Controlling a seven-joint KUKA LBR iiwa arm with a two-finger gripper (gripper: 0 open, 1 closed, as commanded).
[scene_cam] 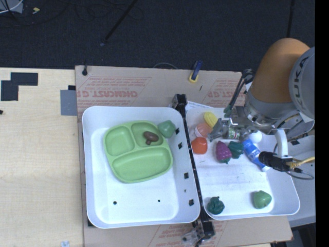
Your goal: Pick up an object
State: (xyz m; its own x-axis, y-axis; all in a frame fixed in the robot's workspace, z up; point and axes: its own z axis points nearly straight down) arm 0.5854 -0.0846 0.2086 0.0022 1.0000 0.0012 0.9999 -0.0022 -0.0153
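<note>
Robotics lab setup, not a home. Grey KUKA arm w/ orange band reaches in over two white bins sitting on a cardboard sheet printed w/ red text. Light wood bench w/ dark tape marks; loose cables along dark far edge.
</note>
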